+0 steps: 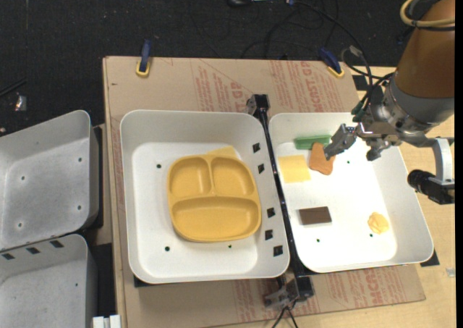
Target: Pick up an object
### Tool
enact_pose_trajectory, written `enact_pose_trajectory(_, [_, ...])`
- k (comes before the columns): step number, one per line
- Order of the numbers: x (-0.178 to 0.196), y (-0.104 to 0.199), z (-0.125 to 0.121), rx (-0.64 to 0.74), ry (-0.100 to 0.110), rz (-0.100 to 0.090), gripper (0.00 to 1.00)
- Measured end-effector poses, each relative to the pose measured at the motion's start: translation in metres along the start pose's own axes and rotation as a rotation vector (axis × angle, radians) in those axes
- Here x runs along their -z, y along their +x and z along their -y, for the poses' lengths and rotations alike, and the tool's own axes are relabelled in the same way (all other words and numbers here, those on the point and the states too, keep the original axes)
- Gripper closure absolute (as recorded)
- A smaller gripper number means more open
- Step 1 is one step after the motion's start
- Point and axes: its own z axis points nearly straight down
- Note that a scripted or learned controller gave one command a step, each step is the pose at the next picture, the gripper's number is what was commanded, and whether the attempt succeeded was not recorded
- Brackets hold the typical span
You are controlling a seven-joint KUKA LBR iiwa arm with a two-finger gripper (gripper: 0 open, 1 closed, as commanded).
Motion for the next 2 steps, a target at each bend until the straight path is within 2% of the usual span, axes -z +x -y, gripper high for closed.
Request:
enact_pose_trajectory(1, [0.006,0.0,-0.002,0.002,-0.011,0.001,0.0])
enact_pose_trajectory(2, [-0.045,-0.006,-0.009,-0.001,-0.007,0.001,0.0])
